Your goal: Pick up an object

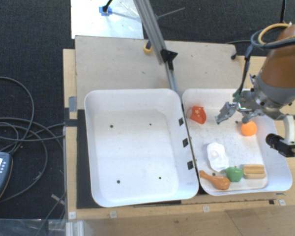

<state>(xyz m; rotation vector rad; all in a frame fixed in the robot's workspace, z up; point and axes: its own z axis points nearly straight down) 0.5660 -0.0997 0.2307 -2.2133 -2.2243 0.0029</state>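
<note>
The right bin (pixel 283 177) holds several small objects. A red piece (pixel 198 114) lies at its far left, and an orange ball (pixel 249 128) sits near the middle right. Along the near side are a white lump (pixel 217 155), a green piece (pixel 234 173), a tan bun-like piece (pixel 254 171) and an orange-brown drumstick shape (pixel 215 179). My gripper (pixel 236 116) hangs over the far part of this bin, just above and left of the orange ball. Its fingers are spread open with nothing between them.
The left bin (pixel 132 93) stands beside the right one, joined by a dark-clipped divider (pixel 185 141). A slanted grey pole (pixel 152 23) crosses the back of the bench. Cables lie on the floor at left.
</note>
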